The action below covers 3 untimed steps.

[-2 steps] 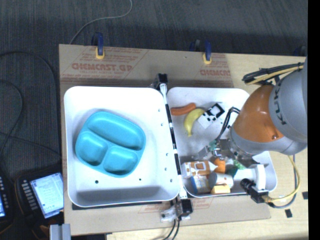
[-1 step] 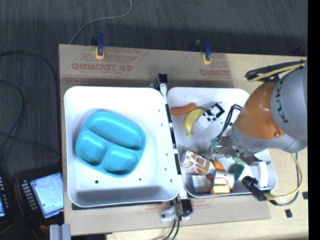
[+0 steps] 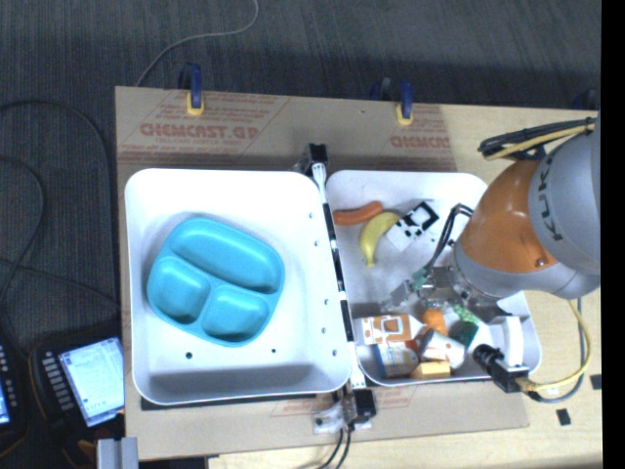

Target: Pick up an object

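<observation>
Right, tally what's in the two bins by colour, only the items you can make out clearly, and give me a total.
Blue: 1, the divided tray in the left bin.
Yellow: 1, the banana in the right bin.
Orange-red: 1, the sausage-shaped piece beside the banana.
Orange and white: 1, the small box.
Total: 4. The clutter under the arm is too jumbled to count.

Both white bins (image 3: 156, 213) looked like smooth, slightly glossy plastic. The blue tray (image 3: 215, 279) in the left one was glossy moulded plastic. The bench (image 3: 293, 125) showed a matt, board-like brown surface with printed lettering. At three o'clock, the arm (image 3: 532, 233) had a shiny orange band and smooth grey casing. The floor (image 3: 98, 27) looked like rough dark carpet.
</observation>
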Motion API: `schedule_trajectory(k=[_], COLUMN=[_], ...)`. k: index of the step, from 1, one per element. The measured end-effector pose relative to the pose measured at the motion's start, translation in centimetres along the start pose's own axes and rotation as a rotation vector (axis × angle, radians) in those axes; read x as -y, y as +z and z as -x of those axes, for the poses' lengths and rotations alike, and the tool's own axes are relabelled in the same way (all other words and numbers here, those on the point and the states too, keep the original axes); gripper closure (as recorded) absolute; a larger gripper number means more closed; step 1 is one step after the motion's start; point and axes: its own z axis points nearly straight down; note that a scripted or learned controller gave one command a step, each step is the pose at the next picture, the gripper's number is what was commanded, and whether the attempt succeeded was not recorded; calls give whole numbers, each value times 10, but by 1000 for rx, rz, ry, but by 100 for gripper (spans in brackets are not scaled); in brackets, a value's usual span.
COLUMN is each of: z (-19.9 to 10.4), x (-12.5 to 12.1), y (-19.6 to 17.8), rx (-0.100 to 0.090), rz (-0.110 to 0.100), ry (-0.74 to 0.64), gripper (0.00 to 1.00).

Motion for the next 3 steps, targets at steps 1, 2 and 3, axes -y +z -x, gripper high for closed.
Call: schedule_trajectory(k=[1,2,3], z=[0,0,1], x=[-1,-1,-2], y=[-10,-10,-19], rx=[1,1,2], rz=[2,1,3], ry=[0,0,0], gripper=[100,0,100])
